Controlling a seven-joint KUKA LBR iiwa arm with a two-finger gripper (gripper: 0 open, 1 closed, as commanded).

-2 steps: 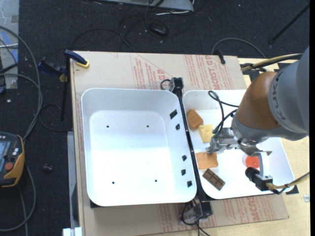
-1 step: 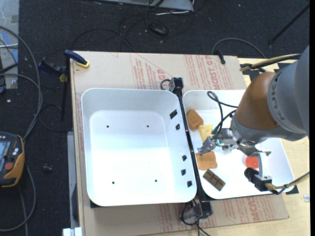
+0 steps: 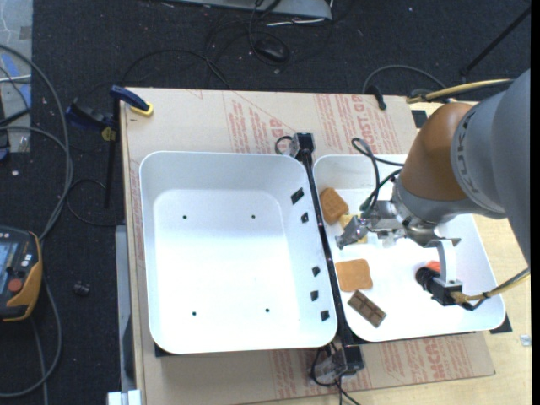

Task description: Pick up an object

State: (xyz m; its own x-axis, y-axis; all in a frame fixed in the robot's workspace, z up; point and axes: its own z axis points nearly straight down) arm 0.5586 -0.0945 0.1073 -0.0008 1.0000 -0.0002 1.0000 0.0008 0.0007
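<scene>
The right bin (image 3: 472,226) holds three pieces. A tan bread-like piece (image 3: 333,205) lies near its left wall at the back. A flat tan square (image 3: 353,273) lies further forward, and a dark brown ridged bar (image 3: 367,308) sits near the front edge. My gripper (image 3: 348,233) hangs low over the right bin's left side, between the bread-like piece and the tan square, just right of the divider. I see nothing held in it. The arm's wrist covers the middle of the bin.
The left bin (image 3: 160,251) stands beside the right one, sharing a black clipped divider (image 3: 316,243). A small red-orange thing (image 3: 431,267) shows under the wrist in the right bin. Cardboard (image 3: 253,116) covers the bench around the bins.
</scene>
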